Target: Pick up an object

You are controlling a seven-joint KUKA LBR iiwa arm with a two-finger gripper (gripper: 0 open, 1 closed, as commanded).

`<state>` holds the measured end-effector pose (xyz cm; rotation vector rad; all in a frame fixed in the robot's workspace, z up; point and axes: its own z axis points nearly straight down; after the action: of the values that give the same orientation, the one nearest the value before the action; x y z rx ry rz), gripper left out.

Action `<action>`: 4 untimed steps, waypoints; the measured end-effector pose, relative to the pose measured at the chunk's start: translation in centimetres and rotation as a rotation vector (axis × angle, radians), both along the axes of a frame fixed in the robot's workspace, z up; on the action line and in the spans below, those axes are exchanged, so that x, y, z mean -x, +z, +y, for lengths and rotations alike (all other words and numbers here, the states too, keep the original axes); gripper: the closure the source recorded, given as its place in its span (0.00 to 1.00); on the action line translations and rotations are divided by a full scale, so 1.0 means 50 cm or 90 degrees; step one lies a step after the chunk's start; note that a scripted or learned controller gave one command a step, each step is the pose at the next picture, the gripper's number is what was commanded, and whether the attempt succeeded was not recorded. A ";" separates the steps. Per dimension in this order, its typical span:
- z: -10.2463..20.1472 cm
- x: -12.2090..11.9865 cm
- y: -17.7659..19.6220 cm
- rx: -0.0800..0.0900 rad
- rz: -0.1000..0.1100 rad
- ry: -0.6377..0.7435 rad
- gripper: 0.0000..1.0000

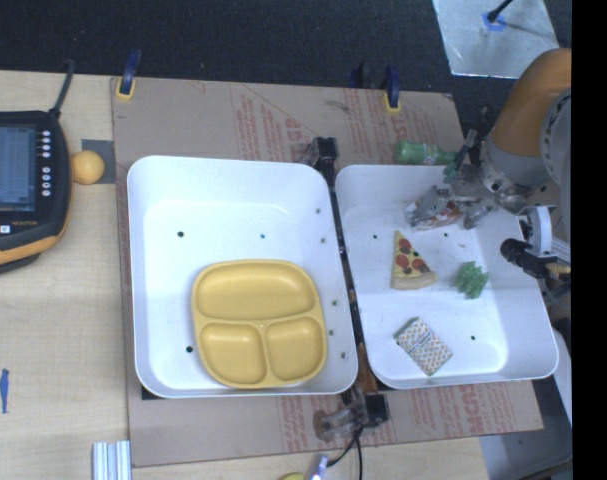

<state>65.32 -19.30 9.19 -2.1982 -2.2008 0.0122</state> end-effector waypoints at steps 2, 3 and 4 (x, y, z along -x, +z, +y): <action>-0.038 -0.007 0.183 0.010 -0.017 0.001 0.00; 0.104 0.045 0.036 0.013 -0.026 0.003 0.00; 0.028 -0.008 0.183 0.011 -0.018 0.000 0.00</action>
<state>65.70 -17.89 18.32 -2.2202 -2.2240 -0.0007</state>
